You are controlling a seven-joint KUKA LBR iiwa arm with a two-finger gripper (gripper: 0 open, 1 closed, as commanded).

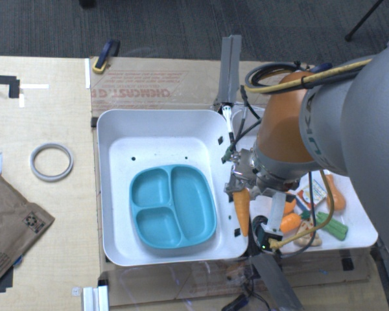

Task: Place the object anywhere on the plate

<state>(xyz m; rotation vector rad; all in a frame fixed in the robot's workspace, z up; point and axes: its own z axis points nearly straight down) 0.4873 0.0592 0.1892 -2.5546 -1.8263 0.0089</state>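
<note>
A: What takes up the most room?

B: The desk (45, 109) itself, pale wood. The grey arm (350, 122) with its orange band comes in over the desk's right edge and covers much of the right bin (362, 230).

A: And the left bin (117, 135)?

B: It sits mid-desk and holds the blue plate (175, 206), which has three compartments with nothing on them. The plate lies toward the near edge of the desk.

A: Where is the hand (241, 188)?

B: Under the wrist, just over the wall where the two bins meet. The wrist hides it, so I cannot tell whether it is spread, pressed together or pinching anything.

A: The thing to be moved?

B: An orange carrot (242, 214) is right below the hand, on the right bin's side of that wall. It points toward the desk's near edge, and its top end reaches up to the hand. It is just beside the plate, not on it.

A: Anything smaller?

B: A green piece (334, 228) and an orange piece (290, 223) lie in the right bin. A tape ring (52, 161) is near the desk's left edge.
</note>
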